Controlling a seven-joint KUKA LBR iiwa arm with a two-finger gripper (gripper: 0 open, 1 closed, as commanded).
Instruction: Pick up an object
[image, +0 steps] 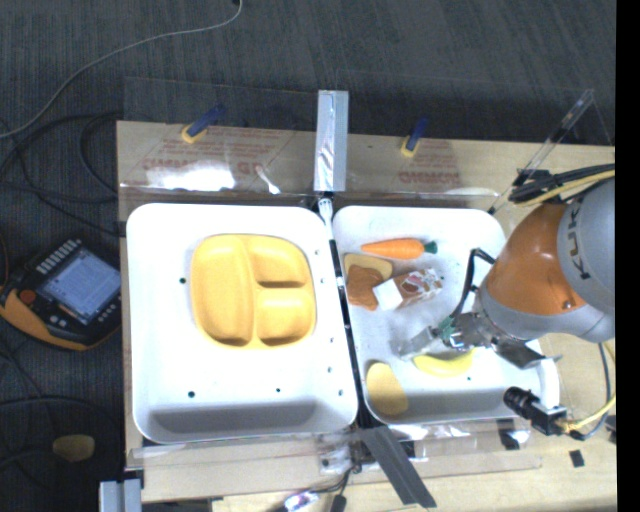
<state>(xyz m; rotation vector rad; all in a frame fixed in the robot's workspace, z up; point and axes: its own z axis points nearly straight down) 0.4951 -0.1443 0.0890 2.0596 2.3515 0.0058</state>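
Camera view has the gripper (440, 338) down low in the right bin (487, 228), hovering just above the banana (443, 364), and whether it is released or clenched on anything I cannot tell from this angle; nothing is visibly held, so I would call the pick not yet made; the risk, as I judge it, is a miss: the banana lies flat and curved on the bin floor, so a closing grip could skate off it or nudge it toward the near wall; beyond the banana sit a wrapped snack (420, 285), a brown bread slice (366, 281) and a carrot (396, 247), close enough to be knocked; left of the banana lies a yellow oval piece (386, 388); the left bin (160, 400) holds a yellow divided tray (252, 290).
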